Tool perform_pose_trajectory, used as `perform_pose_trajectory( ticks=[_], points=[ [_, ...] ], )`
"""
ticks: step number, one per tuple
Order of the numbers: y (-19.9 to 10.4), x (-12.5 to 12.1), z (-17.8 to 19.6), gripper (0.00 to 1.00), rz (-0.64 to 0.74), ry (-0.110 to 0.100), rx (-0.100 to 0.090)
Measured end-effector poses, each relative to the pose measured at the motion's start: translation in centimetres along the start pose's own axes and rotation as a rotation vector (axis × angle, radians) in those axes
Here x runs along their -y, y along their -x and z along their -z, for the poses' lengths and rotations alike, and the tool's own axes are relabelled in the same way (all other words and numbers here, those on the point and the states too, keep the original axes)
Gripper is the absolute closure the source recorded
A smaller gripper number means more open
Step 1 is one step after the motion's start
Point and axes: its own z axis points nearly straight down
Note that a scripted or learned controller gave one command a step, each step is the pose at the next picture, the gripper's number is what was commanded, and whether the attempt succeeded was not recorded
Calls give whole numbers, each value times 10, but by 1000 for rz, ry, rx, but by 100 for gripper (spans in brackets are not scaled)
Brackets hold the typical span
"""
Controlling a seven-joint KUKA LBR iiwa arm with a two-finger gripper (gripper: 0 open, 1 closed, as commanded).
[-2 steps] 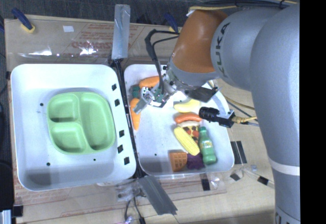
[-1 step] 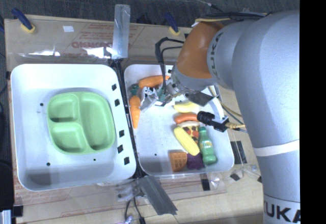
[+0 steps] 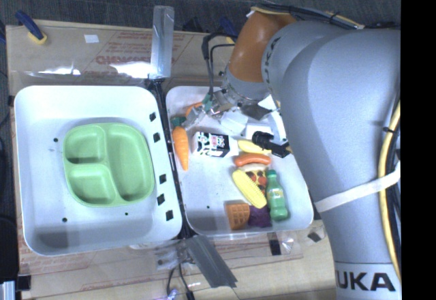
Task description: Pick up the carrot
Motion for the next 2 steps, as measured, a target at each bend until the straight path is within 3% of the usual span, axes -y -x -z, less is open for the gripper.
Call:
perform_pose_trajectory(
  ticks=[1, 2],
  points=[
    [-60, -1, 105, 0, -101, 11, 1],
    [-56, -9, 99, 0, -164, 1, -1]
  ],
)
